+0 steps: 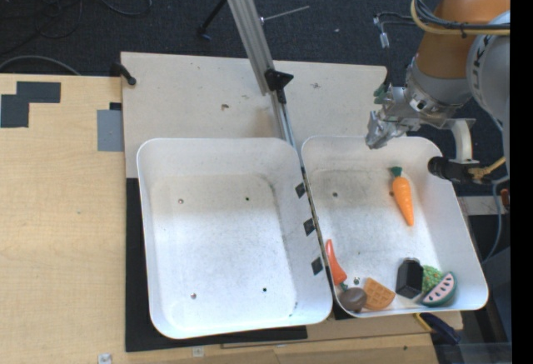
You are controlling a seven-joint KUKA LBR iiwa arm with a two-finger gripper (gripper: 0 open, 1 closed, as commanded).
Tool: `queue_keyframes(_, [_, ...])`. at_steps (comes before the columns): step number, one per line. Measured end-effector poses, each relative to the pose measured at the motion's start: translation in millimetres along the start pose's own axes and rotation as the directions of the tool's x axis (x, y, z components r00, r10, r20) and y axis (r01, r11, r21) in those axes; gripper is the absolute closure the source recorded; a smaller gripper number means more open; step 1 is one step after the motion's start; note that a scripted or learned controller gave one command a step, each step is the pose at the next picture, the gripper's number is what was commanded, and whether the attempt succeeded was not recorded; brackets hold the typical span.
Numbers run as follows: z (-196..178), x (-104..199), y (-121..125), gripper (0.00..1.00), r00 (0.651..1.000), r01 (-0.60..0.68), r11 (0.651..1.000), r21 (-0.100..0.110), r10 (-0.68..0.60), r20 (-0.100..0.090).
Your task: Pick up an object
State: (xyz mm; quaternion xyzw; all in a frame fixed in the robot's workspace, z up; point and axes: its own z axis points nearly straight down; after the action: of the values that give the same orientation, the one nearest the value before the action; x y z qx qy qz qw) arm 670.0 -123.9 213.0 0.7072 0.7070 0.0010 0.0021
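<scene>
The hand [376, 137] hangs over the far edge of the right bin [466, 225], near its far left corner. It is small and blurred in the camera view, so I cannot tell how it stands, and nothing can be seen held in it. The arm [462, 37] above it comes in from the right; its orange band is partly cut off by the frame.

In the right bin a toy carrot [403, 197] lies alone, with its green top toward the far side, well apart from the hand. The other things are crowded at the near end. A black block [409, 277] stands beside a watermelon slice [440, 290], and a green piece [431, 276] between them is mostly hidden (its shape is hard to make out). To the left there is an orange waffle-like piece [378, 295], touching a brown round thing [355, 299] which I cannot identify. A thin red object [335, 262] lies along the left wall of the bin, partly covered by the rim.

The left bin [150, 212] stands just beside it on the counter [191, 96].
</scene>
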Motion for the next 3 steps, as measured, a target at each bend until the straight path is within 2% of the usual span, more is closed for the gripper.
queue_keyframes(1, [-60.7, 5.4, -3.4, 1.00, 1.000, 0.001, 1.000, -0.001, -0.001, -0.001])
queue_keyframes(3, [-38.5, 82.9, -49.8, 1.00, 1.000, 0.003, 1.000, 0.010, -0.003, -0.003])
